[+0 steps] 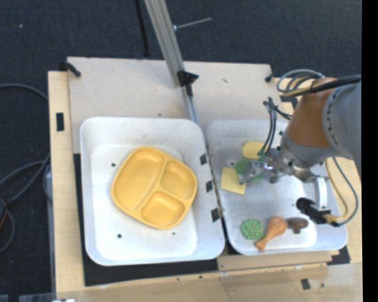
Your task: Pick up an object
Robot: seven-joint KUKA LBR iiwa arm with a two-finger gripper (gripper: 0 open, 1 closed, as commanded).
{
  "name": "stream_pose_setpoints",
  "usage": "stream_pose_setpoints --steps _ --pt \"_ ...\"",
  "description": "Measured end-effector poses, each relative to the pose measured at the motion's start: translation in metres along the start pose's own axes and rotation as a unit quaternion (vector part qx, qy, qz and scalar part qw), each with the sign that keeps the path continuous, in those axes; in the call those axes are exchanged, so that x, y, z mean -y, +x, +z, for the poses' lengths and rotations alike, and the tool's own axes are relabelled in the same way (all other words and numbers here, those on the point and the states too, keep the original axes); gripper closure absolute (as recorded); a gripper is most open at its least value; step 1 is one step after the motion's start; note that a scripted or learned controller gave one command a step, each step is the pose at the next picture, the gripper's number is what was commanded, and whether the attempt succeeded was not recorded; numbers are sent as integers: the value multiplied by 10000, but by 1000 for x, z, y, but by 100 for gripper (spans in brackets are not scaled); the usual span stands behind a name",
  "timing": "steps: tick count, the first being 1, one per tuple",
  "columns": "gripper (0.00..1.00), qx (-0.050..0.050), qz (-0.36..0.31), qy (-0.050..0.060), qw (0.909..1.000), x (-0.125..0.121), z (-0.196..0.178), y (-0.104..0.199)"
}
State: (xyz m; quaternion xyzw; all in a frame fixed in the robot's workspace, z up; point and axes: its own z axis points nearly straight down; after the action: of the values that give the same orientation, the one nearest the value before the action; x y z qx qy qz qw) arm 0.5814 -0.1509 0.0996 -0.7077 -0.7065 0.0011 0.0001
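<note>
In the right bin (274, 197) lie several small objects. A pale yellow square slice (233, 181) is near the bin's left wall, and a small green piece (242, 167) sits just above it. A yellow round piece (252, 148) lies further back. At the front are a green bumpy ball (251, 228), a tan drumstick (271, 231) and a brown piece (297, 223). My gripper (257, 168) is low over the bin's middle, right beside the small green piece; whether it touches or holds that piece is unclear.
The left bin (97, 231) holds a yellow compartment plate (154, 186). A slanted metal pole (167, 36) rises behind the bins. The grey arm with its orange band (309, 128) and black cables (315, 209) cover the right bin's right side.
</note>
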Motion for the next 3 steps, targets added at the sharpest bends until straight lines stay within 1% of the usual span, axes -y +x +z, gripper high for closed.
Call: stream_pose_setpoints --steps 1,2,3 --pt "100 2 23 -31 10000 -1 -13 -1" --pt "100 1 -23 -38 10000 -6 -60 5" --pt "100 8 -21 -50 10000 -4 -122 -3"
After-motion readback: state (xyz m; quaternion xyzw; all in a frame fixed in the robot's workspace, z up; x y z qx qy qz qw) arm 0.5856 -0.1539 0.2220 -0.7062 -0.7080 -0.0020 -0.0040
